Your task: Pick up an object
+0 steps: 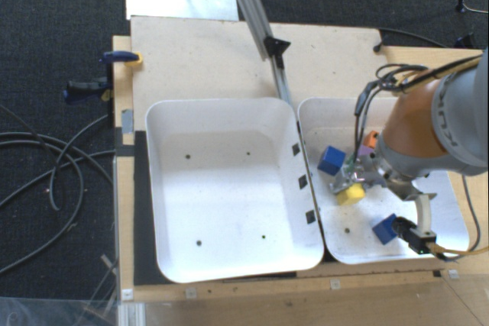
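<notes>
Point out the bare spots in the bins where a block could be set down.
The left bin has bare floor from wall to wall. In the right bin, the strip behind the blue cube is bare. Crowded: around the end effector, with the yellow block and blue block.

No legible text, labels, brands or numbers anywhere, bins and bench unmarked
</notes>
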You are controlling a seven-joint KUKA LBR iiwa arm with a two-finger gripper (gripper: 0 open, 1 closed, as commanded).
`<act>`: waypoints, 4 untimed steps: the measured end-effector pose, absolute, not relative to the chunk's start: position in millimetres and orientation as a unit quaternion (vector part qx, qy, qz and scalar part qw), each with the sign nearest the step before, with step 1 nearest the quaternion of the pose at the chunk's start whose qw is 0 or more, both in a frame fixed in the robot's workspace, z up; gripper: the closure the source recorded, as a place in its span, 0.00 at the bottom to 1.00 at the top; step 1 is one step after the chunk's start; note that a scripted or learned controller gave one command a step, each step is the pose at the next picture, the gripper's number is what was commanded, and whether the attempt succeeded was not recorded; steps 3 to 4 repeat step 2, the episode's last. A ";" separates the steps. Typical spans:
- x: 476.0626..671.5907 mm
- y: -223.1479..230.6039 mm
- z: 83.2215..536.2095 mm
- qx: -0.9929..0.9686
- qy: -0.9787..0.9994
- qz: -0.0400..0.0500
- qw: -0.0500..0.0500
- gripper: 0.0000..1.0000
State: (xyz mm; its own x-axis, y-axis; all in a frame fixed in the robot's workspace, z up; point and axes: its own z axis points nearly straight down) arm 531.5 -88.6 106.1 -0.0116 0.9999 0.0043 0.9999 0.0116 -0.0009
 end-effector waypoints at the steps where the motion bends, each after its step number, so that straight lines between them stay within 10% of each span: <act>1: 501.5 -7.7 194.0 -0.702 -0.712 -0.004 -0.001 1.00; 2: 500.8 -12.9 190.2 -0.706 -0.709 -0.001 0.000 0.00; 4: 500.8 -12.9 190.2 -0.706 -0.709 -0.001 0.000 0.00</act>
